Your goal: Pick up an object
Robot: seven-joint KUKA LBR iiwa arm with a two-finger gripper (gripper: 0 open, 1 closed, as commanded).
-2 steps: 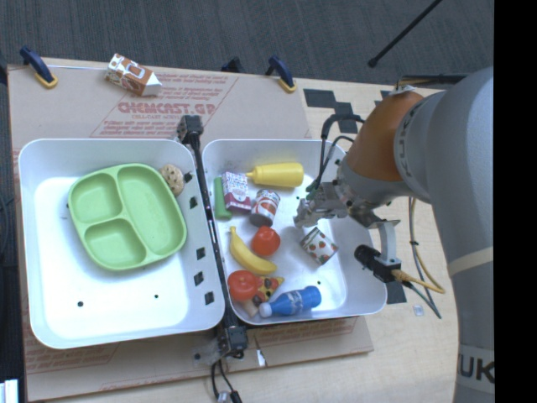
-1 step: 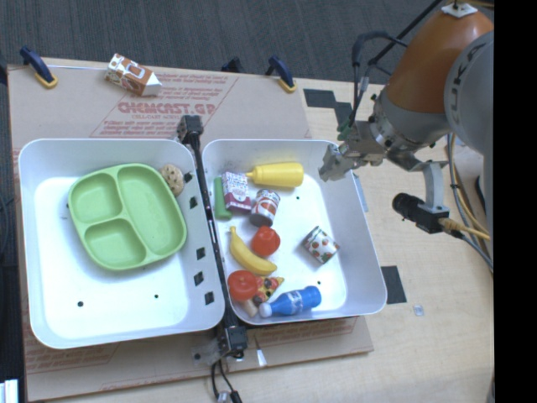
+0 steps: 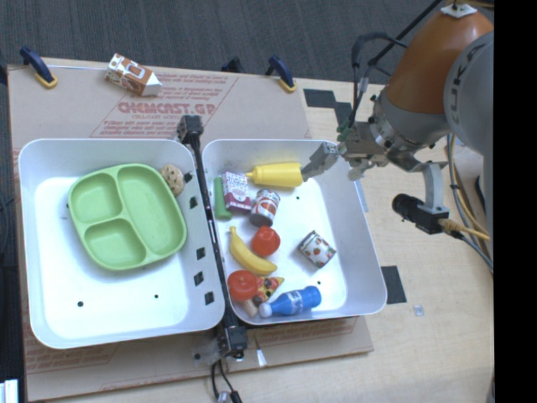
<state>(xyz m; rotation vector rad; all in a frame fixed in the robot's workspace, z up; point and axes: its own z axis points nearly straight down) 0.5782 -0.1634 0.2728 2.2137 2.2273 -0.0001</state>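
Leftmost, we see a green divided plate point(image 3: 126, 217) in the left bin point(image 3: 42, 309), with a cookie point(image 3: 173, 176) just beside its upper right rim, and a small carton point(image 3: 132, 74) lying on the cardboard beyond the bins. Further right, the right bin point(image 3: 357, 250) holds a banana point(image 3: 249, 257), a red tomato point(image 3: 266, 241), a small can point(image 3: 265, 205), a blue bottle point(image 3: 294, 301), a patterned cube point(image 3: 316, 248) and a yellow mustard bottle point(image 3: 276, 175) near its far wall. At the right, the gripper point(image 3: 323, 159) hangs over the bin's far right corner, just beside the mustard bottle's end with nothing visibly between its fingers, and we cannot tell how the fingers stand.
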